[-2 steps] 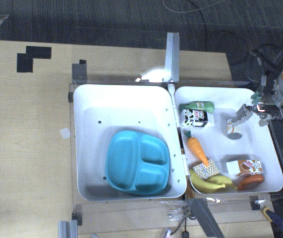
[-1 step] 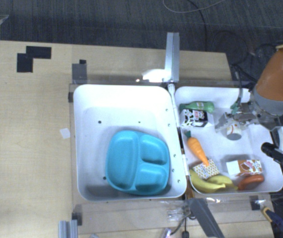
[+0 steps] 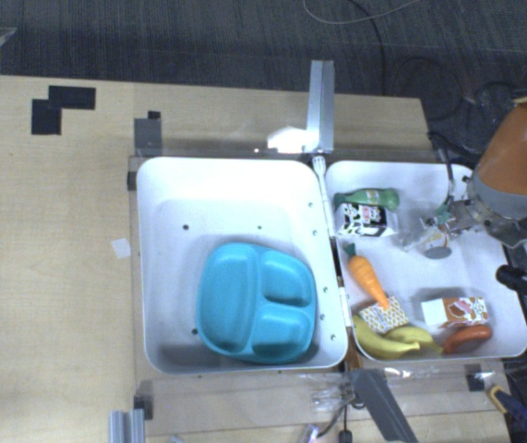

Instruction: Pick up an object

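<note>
Orange-banded arm over right bin; my gripper low near its back wall, finger state unclear. Nearest target: green carton at back left; carrot just beyond. I'd centre over carton, descend straight, avoid bin wall.

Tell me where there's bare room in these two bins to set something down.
The left white bin has bare floor behind and left of the blue divided plate. The right white bin is crowded along its front by the yellow banana, orange carrot and small boxes; its freest patch lies mid-floor, between the carrot and the gripper.
</note>
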{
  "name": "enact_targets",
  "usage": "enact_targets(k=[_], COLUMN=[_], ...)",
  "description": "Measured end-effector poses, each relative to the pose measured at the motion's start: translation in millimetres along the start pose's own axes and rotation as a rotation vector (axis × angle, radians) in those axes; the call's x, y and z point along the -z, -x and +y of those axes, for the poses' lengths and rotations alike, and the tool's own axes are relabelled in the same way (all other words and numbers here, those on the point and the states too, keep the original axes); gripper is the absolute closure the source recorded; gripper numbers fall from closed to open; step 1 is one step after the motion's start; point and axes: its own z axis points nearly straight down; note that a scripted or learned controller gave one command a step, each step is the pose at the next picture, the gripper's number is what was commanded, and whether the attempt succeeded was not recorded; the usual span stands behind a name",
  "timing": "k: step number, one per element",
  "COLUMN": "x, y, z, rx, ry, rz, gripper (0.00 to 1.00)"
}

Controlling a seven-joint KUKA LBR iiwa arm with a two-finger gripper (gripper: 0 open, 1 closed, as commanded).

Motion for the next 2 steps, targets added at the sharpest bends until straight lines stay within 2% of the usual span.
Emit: enact_targets(k=[1,2], x=[0,11], y=[16,16], z=[10,14], rx=[0.144,0.145], ry=[0.002,0.009], rz=[-0.002,-0.004], gripper=[0.0,1.0])
